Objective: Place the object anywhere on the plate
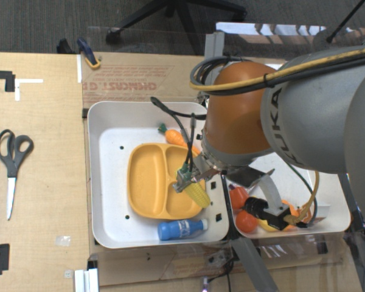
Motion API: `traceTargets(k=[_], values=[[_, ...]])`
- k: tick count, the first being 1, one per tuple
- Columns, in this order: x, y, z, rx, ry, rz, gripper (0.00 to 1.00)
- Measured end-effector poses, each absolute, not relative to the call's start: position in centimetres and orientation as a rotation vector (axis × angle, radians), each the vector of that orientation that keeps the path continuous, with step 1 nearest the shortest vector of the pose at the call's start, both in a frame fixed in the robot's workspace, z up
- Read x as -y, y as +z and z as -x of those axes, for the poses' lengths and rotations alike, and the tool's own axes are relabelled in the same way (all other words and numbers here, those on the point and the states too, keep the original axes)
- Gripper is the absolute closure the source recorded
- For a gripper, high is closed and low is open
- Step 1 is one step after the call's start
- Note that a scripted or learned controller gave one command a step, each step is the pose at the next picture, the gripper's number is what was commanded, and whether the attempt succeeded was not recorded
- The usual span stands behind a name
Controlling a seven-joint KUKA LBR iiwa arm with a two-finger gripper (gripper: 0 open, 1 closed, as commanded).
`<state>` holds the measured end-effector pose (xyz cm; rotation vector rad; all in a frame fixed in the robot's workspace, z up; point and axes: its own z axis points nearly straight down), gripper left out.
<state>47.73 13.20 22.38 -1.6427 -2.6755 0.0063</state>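
Observation:
A yellow two-compartment plate (pixel 149 181) lies in the left white bin (pixel 106 181). My gripper (pixel 184 180) hangs over the plate's right compartment, under the orange wrist band. A yellow corn cob (pixel 198 194) sits right at the gripper's tip, over the plate's right rim. Whether the cob is held or resting on the rim cannot be made out. The arm hides the plate's upper right corner.
An orange carrot (pixel 175 137) lies behind the plate and a blue bottle (pixel 181 229) lies in front of it, both in the left bin. The right bin (pixel 328 224) holds red tomatoes (pixel 238 198), a black item and orange pieces. Scissors (pixel 12 157) rest on the bench at the left.

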Motion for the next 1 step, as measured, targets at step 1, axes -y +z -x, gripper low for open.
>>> traceTargets(k=[1], values=[[-13.17,22.39,-47.75,2.675,0.006,1.644,0.00]])
